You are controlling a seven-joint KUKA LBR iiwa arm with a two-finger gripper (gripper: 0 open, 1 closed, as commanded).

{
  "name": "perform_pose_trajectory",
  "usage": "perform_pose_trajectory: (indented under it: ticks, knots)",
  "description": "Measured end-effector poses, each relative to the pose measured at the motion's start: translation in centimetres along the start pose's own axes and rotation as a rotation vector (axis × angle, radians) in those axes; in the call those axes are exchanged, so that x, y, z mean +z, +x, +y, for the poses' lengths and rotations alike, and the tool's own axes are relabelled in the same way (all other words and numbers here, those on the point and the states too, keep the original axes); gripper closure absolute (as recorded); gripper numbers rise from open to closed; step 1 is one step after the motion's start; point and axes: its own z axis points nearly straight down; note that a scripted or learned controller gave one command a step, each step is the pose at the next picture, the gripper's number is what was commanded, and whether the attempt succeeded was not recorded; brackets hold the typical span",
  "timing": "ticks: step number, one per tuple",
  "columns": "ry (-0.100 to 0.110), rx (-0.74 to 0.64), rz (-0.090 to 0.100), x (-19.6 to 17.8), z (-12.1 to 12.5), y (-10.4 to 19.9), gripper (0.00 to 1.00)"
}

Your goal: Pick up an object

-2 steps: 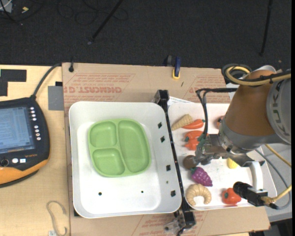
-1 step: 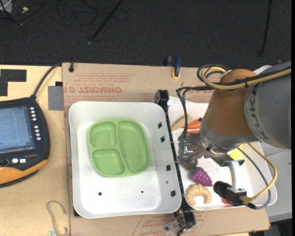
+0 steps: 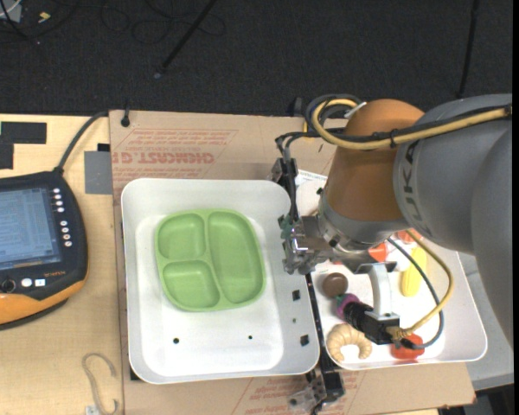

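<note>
Yellow piece, long axis near-to-far.

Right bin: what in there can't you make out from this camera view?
Camera view:
Right bin, far half: hidden under the arm.
Yellow object: top covered by the arm, kind unclear.
Orange object: mostly under the arm, unidentifiable.
Purple item: too small to name.

Upside-down red txt on cardboard, illegible

Soft, even light from above brightens my left bin; shadows are faint, detail slightly grainy.
</note>
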Motion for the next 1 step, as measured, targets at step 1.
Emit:
perform_pose_trajectory:
  ticks: [1]
  knots:
    - [0.003,0.001,0.000,0.32,-0.41,3.63,1.00]
